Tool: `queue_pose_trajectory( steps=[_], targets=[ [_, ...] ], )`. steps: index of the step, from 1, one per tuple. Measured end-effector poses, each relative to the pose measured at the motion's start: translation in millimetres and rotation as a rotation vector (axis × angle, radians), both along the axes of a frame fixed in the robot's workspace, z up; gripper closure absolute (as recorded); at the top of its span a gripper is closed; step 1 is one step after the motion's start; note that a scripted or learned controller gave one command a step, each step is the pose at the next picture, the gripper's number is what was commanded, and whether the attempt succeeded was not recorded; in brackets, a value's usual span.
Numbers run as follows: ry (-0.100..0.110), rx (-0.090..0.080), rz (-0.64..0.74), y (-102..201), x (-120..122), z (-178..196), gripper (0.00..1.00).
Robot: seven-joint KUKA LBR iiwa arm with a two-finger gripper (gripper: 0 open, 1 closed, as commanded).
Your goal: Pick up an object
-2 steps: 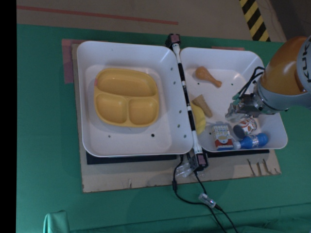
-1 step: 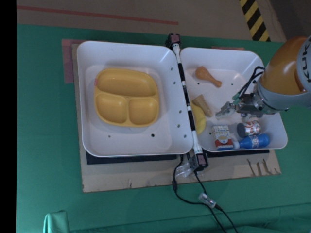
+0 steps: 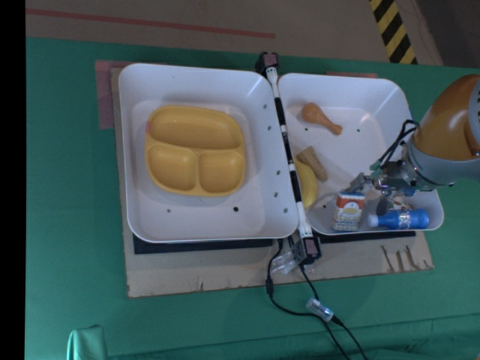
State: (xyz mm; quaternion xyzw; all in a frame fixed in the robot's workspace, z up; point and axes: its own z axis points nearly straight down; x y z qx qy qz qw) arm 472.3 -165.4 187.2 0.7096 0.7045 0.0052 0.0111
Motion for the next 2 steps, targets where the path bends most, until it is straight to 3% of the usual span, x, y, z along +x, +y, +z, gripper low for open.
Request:
queue_pose_trajectory(
  steps=[1, 2],
  targets=[
    [-0.014, -0.009, -0.009, -4.3, 1.9, 14.6, 1.00],
    [-0.013, -0.009, -0.010, -4.2, 1.8, 14.5, 0.00]
  ],
)
